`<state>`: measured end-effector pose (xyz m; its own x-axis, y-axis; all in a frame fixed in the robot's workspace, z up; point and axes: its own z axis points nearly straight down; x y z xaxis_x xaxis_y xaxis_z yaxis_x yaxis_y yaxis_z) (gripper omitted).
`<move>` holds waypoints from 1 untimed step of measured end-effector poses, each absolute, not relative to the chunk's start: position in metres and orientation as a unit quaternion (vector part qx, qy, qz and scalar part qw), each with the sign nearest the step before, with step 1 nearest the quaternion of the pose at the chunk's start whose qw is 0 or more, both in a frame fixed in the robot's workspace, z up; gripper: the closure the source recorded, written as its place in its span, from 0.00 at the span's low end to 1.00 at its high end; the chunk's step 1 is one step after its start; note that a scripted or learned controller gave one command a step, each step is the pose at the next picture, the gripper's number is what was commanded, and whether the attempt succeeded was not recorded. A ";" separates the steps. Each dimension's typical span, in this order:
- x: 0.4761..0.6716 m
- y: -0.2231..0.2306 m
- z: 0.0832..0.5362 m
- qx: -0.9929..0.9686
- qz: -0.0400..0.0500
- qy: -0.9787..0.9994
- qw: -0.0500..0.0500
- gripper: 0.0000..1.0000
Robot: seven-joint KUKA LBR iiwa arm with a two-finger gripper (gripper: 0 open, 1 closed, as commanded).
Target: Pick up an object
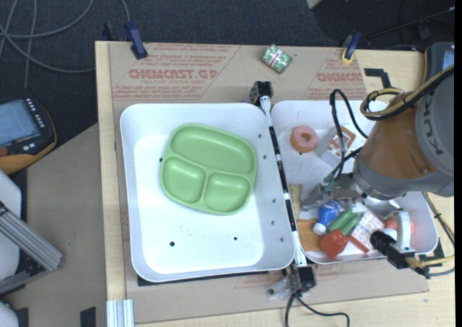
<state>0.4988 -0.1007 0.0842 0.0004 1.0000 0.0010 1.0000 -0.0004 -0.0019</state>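
We can't make out the tool's (333,190) fingers, blurred under the grey arm (404,152). That arm covers much of the right bin (289,112) and runs off the right edge. The toys (339,228) heaped below it overlap, too jumbled for us to name.

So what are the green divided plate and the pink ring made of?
The green three-compartment plate looks like moulded plastic: one even colour, rounded edges, a soft matte sheen. The pink ring in the right white bin could be soft foam or rubber, like a toy doughnut; it is too small to tell for sure.
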 end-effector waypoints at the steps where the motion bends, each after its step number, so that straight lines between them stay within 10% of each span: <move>1: 0.491 -0.100 0.084 -0.707 0.000 -0.707 0.001 0.00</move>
<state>0.4913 -0.0999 0.0843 0.0005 1.0000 0.0014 1.0000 -0.0005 -0.0017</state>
